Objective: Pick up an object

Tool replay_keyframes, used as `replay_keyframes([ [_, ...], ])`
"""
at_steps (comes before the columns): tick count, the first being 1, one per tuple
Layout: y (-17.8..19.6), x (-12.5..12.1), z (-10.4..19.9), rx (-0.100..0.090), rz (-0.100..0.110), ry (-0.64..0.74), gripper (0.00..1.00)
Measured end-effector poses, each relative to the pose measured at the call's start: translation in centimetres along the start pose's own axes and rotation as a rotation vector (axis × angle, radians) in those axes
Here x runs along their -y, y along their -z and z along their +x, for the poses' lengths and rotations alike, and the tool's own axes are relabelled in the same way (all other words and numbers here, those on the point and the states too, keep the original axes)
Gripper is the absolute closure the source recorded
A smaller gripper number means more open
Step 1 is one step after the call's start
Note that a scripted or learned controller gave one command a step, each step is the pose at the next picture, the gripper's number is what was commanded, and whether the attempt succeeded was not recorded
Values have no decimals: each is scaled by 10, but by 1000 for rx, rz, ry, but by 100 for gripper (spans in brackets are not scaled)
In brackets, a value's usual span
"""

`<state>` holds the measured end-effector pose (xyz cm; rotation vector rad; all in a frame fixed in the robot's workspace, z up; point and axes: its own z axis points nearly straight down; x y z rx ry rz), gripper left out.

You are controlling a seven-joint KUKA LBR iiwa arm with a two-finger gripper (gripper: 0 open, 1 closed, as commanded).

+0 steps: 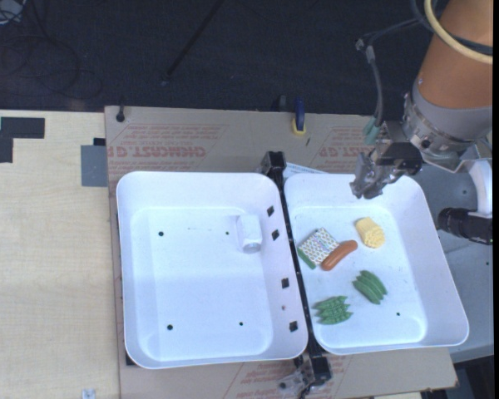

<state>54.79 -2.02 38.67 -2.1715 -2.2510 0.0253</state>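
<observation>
Below, two white bins [150, 347] sit on a cardboard-covered bench [200, 144].

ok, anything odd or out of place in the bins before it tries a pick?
Nothing spilled or damaged. One oddity: a small white cylinder lies on its side alone in the left bin, while the corn, sausage, checkered block and two pea pods sit in the right bin. The gripper hovers over the right bin's far edge.

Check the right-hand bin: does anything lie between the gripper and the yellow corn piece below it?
Nothing visible does. The gripper hangs over the far rim of the right bin, and bare white floor separates it from the corn piece. The sausage lies off to the corn's left.
</observation>
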Motion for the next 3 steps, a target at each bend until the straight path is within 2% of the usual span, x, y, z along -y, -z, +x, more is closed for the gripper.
replay_keyframes([
  [3,28,-1,2,1,7,25,100],
])
